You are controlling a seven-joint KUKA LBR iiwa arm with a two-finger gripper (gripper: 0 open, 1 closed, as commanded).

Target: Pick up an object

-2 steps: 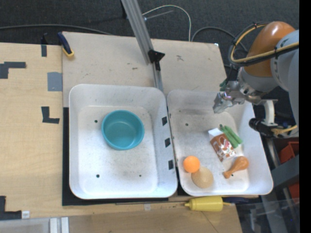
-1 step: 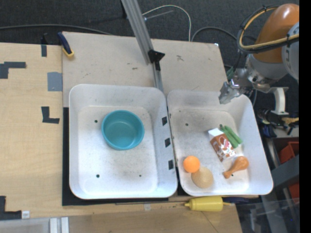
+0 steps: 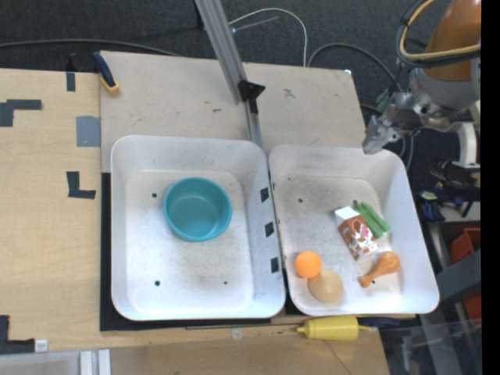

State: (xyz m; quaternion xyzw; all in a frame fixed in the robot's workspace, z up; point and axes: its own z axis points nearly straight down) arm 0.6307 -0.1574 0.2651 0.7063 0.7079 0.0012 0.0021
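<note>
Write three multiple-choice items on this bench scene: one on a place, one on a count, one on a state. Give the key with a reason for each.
1. Where is the teal bowl?
A. In the left bin
B. In the right bin
C. On the bench outside both bins

2. How many things lie in the right bin?
A. Two
B. Five
C. Eight

3. Where is the claw in relation to the things?
A. Closed around the orange ball
B. Up at the right bin's far corner, apart from them all
C. Pressed into the teal bowl

Key:
1 A, the bowl sits alone in the left bin.
2 B, there are an orange ball, a tan lump, a drumstick toy, a snack packet and a green piece.
3 B, the claw hangs by the bin's rim, with nothing seen in it.
</note>
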